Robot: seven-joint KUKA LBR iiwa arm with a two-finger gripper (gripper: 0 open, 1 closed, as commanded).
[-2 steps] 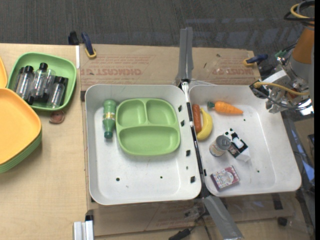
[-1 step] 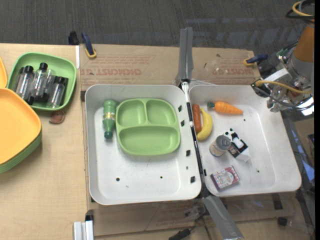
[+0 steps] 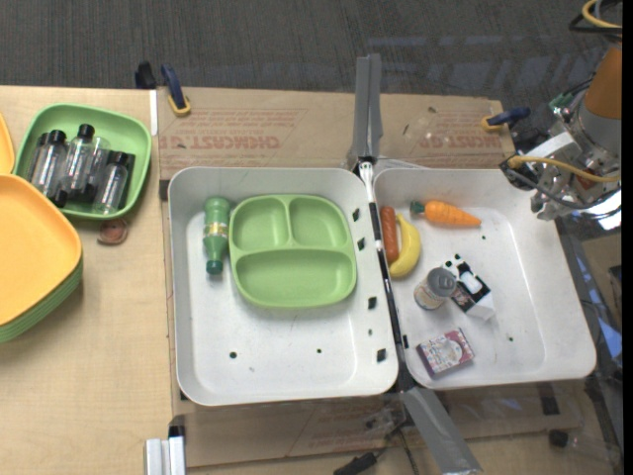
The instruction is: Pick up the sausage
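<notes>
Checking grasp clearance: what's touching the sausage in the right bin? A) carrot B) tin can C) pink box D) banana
D. The sausage lies along the right bin's left wall with the banana pressed against its right side; the carrot, tin can and pink box all sit apart from it.

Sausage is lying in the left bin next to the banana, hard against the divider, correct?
Not quite. The sausage does lie beside the banana, hard against the divider, but in the right bin, not the left one. The camera view shows it at that bin's left wall.
</notes>
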